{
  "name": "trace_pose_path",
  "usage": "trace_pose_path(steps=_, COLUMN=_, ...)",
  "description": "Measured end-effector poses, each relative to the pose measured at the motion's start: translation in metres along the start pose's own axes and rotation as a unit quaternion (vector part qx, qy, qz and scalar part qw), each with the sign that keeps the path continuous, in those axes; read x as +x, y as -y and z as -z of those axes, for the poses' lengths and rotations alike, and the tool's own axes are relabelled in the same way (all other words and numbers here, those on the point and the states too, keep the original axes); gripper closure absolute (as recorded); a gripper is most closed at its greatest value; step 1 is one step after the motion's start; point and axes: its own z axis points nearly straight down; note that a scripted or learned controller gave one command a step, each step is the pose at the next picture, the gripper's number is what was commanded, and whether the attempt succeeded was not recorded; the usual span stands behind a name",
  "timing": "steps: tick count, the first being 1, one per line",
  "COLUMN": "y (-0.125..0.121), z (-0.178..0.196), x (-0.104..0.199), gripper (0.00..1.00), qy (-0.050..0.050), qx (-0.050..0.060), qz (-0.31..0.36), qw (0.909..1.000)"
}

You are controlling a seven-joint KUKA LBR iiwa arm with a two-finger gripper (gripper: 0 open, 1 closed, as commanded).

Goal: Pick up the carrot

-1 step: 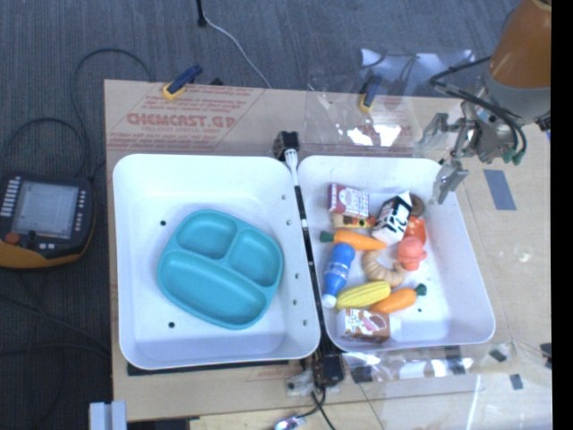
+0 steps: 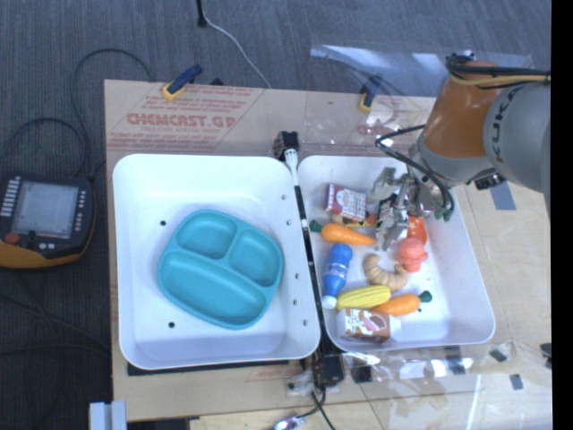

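Two orange toy carrots lie in the right bin (image 2: 474, 316). One carrot (image 2: 349, 236) rests near the bin's left wall, below a red and white box (image 2: 346, 202). The other carrot (image 2: 399, 305), with a green top, lies toward the front beside a yellow corn cob (image 2: 363, 296). My gripper (image 2: 395, 211) hangs low over the middle of this bin, just right of the first carrot's tip and above a red-orange fruit (image 2: 412, 251). Nothing shows as held.
The right bin also holds a blue bottle (image 2: 337, 270), a beige curved piece (image 2: 381, 272) and a small packet (image 2: 365, 326). A teal divided plate (image 2: 221, 267) lies in the left bin (image 2: 143, 186). A teach pendant (image 2: 40, 218) sits off the bench's left edge.
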Motion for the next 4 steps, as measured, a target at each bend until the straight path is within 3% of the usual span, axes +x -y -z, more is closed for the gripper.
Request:
trace_pose_path(steps=1, y=-0.059, z=0.004, x=0.061, gripper=0.00, qy=0.000, qx=0.000, qz=0.031, qw=0.9995)
trace_pose_path(steps=2, y=-0.065, z=-0.006, x=0.026, gripper=0.00, qy=0.006, qx=0.000, qz=-0.045, qw=0.9990)
trace_pose_path(steps=3, y=-0.066, z=-0.005, x=0.062, gripper=0.00, qy=0.009, qx=-0.001, qz=-0.281, qw=0.9598)
trace_pose_path(steps=4, y=-0.066, z=0.007, x=0.059, gripper=1.00, qy=0.013, qx=0.000, qz=-0.280, qw=0.9600)
